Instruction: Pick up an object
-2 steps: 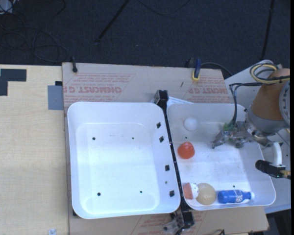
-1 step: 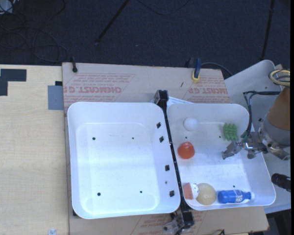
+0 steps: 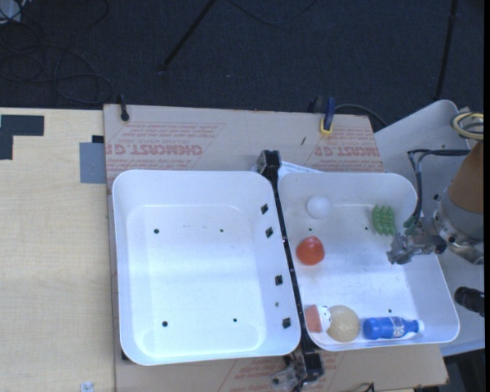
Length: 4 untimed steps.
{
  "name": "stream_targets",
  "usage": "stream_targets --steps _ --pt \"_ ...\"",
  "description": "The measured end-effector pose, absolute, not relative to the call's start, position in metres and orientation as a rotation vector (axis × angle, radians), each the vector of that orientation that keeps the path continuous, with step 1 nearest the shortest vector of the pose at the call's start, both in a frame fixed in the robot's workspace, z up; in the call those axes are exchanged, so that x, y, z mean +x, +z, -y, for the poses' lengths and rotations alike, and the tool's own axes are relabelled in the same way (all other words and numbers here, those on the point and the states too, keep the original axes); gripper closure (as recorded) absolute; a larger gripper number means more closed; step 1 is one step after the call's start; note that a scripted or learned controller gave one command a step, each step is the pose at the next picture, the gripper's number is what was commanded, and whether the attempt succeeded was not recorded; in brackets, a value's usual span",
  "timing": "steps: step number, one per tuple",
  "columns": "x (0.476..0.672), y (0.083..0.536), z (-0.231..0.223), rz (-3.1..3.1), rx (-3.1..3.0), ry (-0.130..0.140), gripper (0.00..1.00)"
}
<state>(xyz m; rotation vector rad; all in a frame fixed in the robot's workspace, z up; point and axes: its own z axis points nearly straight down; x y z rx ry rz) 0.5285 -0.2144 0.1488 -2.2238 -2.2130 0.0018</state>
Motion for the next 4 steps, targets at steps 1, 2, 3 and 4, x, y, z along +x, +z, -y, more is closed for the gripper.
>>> stream_targets --steps 1,2,3,4 --pt "0.531 0.181 0.144 2.227 -2.214 -0.002 1.0" --pt "0.531 0.174 0.082 2.223 -2.212 0.002 1.0" --pt "0.581 0.306 0.046 2.236 -2.222 -0.017 1.0" --pt "0.621 0.358 0.005 2.23 -2.218 -0.008 1.0"
